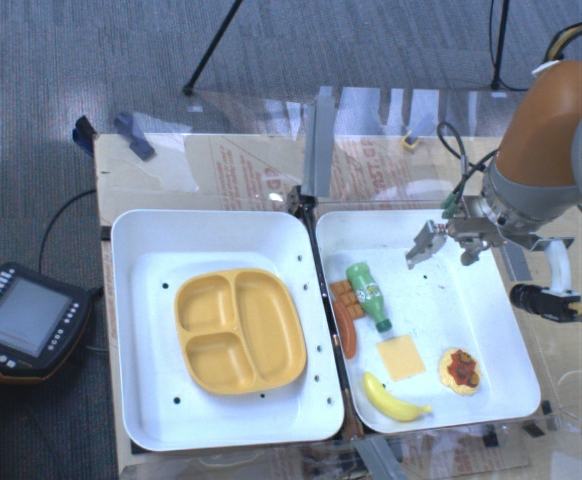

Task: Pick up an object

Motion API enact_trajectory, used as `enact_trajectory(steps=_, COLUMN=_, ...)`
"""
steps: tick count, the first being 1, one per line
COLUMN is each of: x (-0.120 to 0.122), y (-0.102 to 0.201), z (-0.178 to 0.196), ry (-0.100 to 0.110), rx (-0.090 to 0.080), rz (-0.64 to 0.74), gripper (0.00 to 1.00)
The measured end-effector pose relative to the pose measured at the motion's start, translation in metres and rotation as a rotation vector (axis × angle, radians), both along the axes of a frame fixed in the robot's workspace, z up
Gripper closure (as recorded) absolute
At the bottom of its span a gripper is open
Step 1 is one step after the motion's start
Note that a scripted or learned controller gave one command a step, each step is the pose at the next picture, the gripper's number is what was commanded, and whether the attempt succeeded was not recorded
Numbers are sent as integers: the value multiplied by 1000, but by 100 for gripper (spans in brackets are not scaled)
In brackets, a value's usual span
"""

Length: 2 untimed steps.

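The right bin (pixel 491 298) holds a green bottle (pixel 368 294), a waffle (pixel 340 294) and a hot dog (pixel 346 330) beside it, a yellow cheese slice (pixel 402 357), a banana (pixel 392 399) and a small pizza (pixel 460 370). My gripper (pixel 447 246) hangs over the upper part of this bin, up and to the right of the bottle. Its two fingers stand apart, open, with nothing between them.
The left bin (pixel 141 258) carries a yellow divided plate (pixel 239 330). A metal divider post (pixel 317 158) rises between the bins at the back. A teach pendant (pixel 23 318) lies off the bench at the left.
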State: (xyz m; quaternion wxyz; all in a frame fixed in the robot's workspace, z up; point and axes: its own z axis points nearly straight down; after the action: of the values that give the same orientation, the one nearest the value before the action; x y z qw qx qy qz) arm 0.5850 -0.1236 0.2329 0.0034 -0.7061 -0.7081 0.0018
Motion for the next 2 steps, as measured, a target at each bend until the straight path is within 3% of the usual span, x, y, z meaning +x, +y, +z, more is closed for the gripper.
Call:
enact_trajectory(steps=1, x=30, y=36, z=-124, ry=14, rx=3, rz=81, gripper=0)
enact_trajectory(steps=2, x=-5, y=34, z=-145, ry=-6, rx=0, rz=31, gripper=0)
